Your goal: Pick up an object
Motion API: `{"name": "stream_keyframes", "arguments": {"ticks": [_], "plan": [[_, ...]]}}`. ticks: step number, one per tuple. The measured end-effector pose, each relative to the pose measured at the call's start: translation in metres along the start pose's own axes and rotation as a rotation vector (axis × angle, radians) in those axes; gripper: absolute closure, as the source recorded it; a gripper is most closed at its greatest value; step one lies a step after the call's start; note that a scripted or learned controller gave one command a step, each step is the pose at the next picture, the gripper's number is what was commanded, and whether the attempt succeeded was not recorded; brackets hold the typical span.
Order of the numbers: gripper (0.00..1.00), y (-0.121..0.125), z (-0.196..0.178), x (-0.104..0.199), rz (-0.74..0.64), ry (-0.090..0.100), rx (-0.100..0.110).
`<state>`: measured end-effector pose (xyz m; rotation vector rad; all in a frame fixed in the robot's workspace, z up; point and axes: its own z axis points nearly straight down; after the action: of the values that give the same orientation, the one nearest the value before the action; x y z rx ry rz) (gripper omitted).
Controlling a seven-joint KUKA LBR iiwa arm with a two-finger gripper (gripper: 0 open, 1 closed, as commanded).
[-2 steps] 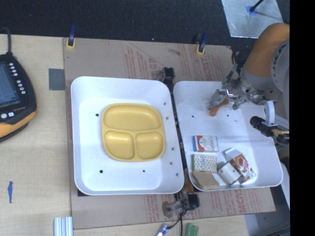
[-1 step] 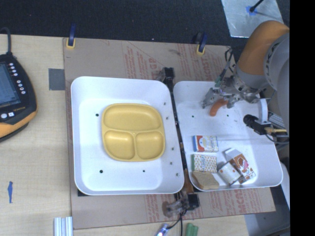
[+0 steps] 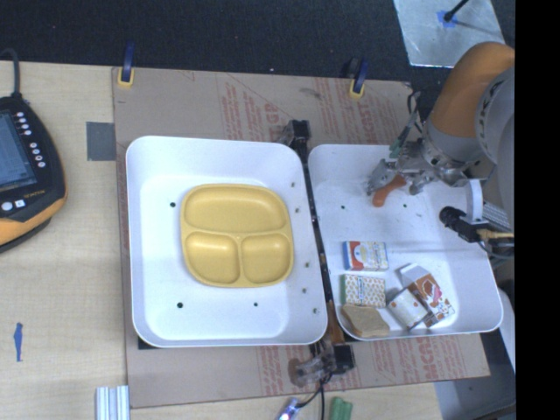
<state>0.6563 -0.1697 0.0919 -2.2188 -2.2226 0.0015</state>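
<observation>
Gripper (image 3: pixel 391 175): low in the far part of the right bin, reaching in from the bin's right side; whether it grips anything cannot be told at this size.
Arm (image 3: pixel 468 86): grey with an orange band, above the right bin's far right corner.
Orange object (image 3: pixel 383 194): small, elongated, on the right bin's floor, right at the gripper's tip; contact cannot be judged.
Right bin (image 3: pixel 350 169): white, shallow, touching the left bin along its left wall.
Blue-and-red packet (image 3: pixel 365 255): flat on the right bin's floor, near the bin's left wall, nearer the camera than the orange object.
Patterned packet (image 3: pixel 364 290): just beside the blue-and-red packet, toward the bin's near edge.
Brown slab (image 3: pixel 366 321): in the right bin's near left corner.
Brown-and-white carton (image 3: pixel 427 292): tilted, toward the right bin's near right part, with a small white box (image 3: pixel 405 310) against it.
Left bin (image 3: pixel 149 234): white, just left of the right bin.
Yellow tray (image 3: pixel 236 234): three compartments, in the middle of the left bin.
Pendant (image 3: pixel 24 175): black and orange, on the bench well left of the left bin.
</observation>
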Motion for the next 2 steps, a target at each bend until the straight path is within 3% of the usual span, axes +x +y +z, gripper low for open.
{"name": "stream_keyframes", "arguments": {"ticks": [1,2], "plan": [[0.00,0.000,-0.001,-0.015,0.000,0.000,-0.002],[0.00,0.000,0.000,0.016,-0.002,0.000,0.003]]}}
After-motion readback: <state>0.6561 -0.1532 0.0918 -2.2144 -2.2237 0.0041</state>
